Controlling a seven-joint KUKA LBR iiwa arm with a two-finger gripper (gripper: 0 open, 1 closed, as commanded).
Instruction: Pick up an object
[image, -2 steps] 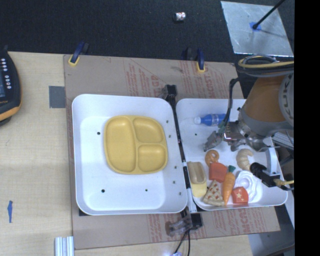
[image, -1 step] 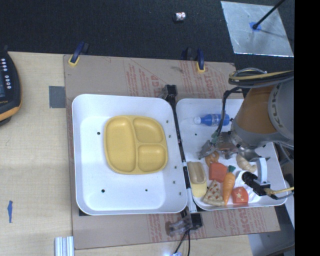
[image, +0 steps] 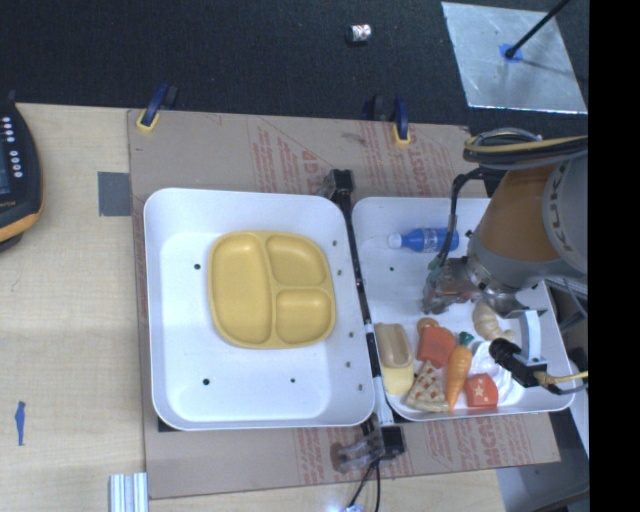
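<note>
My gripper (image: 447, 288) hangs low over the middle of the right bin (image: 372, 222), reaching in from the right under the grey arm with its orange band. Just below it lie a red toy piece (image: 436, 344), an orange carrot (image: 457, 371), a pizza slice (image: 427, 389) and a pale hot-dog bun (image: 394, 354). A small red piece (image: 481, 392) sits at the bin's front right, and a beige piece (image: 487, 320) lies beside the wrist. A blue and clear bottle (image: 422, 239) lies on its side behind the gripper. Nothing shows between the fingers.
The left bin (image: 170, 300) holds a yellow divided plate (image: 271, 288) near its middle. Blue clamps (image: 401, 120) pin the brown board at the back. A dark handset (image: 14, 170) lies at the bench's left edge.
</note>
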